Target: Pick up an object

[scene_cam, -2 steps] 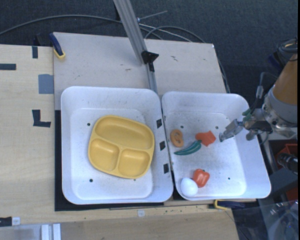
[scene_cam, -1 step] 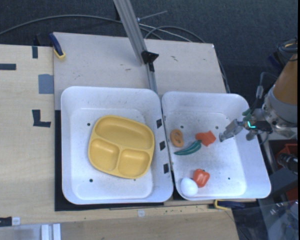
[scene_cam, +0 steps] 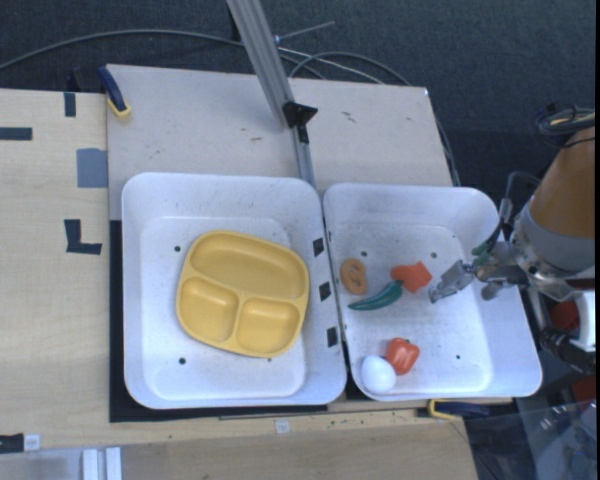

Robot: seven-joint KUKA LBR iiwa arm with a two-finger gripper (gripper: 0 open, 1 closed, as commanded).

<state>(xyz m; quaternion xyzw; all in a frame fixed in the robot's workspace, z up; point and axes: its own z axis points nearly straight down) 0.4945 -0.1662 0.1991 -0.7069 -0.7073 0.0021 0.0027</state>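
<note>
Now the gripper is hovering beside the orange block.
Its finger spread is unclear, I cannot tell; it is risking nudging the block aside.

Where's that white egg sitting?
The egg lies in the right bin, at its near left corner, touching a red pepper.

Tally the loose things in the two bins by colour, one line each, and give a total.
Yellow: 1, the divided plate
Tan: 1, the round piece
Green: 1, the curved pepper
Orange-red: 2, the block and the small pepper
White: 1, the egg
Total: 6
</note>
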